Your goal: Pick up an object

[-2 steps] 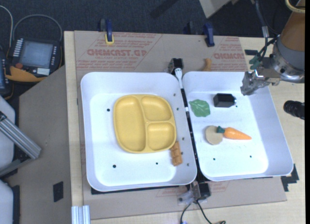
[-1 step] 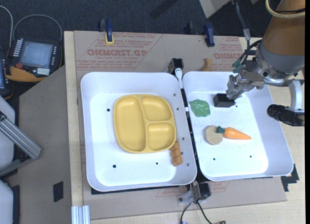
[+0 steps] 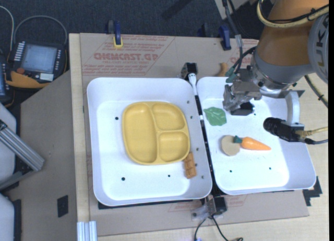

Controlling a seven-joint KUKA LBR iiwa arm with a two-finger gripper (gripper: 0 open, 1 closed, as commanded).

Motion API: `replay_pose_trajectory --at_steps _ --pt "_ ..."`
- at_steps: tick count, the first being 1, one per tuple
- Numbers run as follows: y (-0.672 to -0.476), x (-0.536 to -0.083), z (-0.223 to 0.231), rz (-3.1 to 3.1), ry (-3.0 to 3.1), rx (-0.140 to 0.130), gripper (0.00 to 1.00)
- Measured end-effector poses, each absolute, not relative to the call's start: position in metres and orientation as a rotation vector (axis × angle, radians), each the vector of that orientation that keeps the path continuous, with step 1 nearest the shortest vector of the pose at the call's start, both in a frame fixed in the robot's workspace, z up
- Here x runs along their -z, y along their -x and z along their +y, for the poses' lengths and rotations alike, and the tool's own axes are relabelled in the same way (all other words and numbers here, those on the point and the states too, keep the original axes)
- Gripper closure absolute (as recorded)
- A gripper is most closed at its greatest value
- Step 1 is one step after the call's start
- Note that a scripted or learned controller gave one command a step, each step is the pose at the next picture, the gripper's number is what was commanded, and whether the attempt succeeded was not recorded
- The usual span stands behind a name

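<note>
The gripper [image 3: 239,103] hangs over the right bin [image 3: 297,175], just beside the green piece [image 3: 215,116] — whether its jaws are open or closed cannot be told. Nearer the front lie a carrot [image 3: 254,144] touching a tan disc [image 3: 228,146]. The carrot looks light, stiff and smooth; a grasp across its thick middle is advised. The left bin [image 3: 102,177] bears a yellow tray [image 3: 155,132].

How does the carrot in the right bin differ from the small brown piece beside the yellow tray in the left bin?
The carrot is bright orange with a green top; the brown piece is dull tan-brown. The carrot looks longer and lies across the view; the brown piece is stubbier and lies up-down. The carrot touches a beige round piece; the brown piece sits against the yellow tray. Both lie flat on a bin floor.
</note>
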State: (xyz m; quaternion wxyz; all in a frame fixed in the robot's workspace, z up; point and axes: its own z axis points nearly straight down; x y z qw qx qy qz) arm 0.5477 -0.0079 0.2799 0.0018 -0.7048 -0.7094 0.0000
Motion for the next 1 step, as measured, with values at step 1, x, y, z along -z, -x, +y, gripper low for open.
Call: replay_pose_trajectory --at_steps 1 --pt "-0.5364 -0.2583 0.0481 -2.225 2.211 -0.003 1.0"
